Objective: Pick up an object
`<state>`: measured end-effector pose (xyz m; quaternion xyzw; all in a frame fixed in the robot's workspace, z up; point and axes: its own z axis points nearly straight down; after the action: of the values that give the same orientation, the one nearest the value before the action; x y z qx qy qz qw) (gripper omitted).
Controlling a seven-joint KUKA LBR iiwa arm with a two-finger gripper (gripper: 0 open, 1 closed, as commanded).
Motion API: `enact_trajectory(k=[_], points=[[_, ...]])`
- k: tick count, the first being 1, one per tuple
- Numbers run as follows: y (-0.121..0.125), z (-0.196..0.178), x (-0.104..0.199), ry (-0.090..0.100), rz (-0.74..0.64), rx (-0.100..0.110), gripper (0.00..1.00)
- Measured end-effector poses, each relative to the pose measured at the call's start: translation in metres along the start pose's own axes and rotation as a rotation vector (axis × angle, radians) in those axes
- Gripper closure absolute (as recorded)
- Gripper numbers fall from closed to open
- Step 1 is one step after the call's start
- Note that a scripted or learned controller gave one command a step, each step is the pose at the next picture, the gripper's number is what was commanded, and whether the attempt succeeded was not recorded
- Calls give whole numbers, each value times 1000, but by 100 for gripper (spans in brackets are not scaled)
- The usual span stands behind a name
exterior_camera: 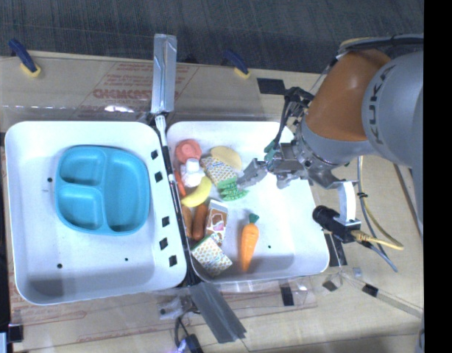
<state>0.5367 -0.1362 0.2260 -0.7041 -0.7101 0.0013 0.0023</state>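
On my far left sits the left bin, with only a blue divided plate lying flat in it; nothing there is worth a grab, since a plate that wide and shallow gives my two fingers no edge to pinch

Moving right, past the divider, the right bin has its goods heaped against its left wall: a red round piece, a small white bottle, a banana, a brown sausage-like piece, a printed carton and a checked packet. They touch and overlap, so a descent there would likely land on two things at once

Next comes a yellowish lump over a patterned pouch, with a green leafy bit just beside it. Lower down, the carrot lies apart from the heap on bare floor, its length running up and down the bin. I judge it the cleanest target: I should come over its middle, turn my fingers across its narrow width, and go low before closing

Rightmost, my claw hovers at the green bit's edge. Whether it is released or clenched I cannot tell, and I see nothing held in it
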Motion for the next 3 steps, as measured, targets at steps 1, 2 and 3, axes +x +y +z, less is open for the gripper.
enact_trajectory(k=[1,2,3], points=[[-35,121,-27,-2,-88,-6,0],[-45,131,-10,-18,-361,-10,0],[-44,123,-7,-11,-366,-9,100]])
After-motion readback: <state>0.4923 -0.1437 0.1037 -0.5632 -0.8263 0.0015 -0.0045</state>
